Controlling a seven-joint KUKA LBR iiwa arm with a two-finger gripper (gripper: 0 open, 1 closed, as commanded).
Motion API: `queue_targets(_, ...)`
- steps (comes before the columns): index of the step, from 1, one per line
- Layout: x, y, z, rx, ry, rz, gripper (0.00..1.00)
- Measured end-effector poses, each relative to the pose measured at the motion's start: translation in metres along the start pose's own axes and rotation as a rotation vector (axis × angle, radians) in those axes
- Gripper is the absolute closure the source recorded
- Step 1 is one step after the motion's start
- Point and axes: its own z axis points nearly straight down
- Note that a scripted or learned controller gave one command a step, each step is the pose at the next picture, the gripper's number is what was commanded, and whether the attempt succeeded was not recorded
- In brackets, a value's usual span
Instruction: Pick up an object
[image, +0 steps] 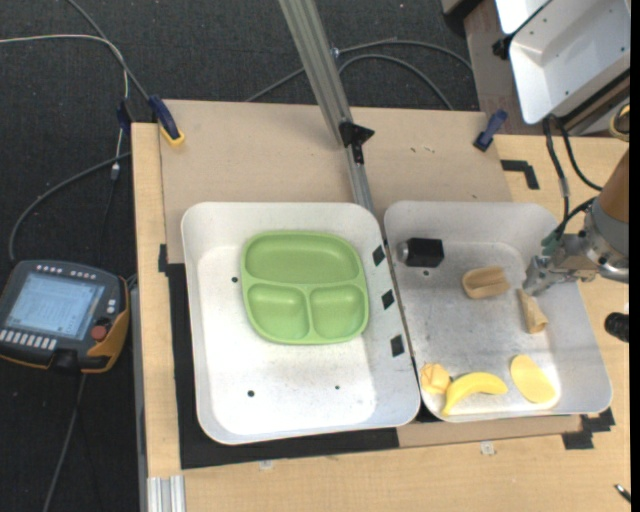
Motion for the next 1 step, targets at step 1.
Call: queue_targets(1, 0.0065, 0.0022, -0.0628, -0.002, 0.000, -0.002, 1.00)
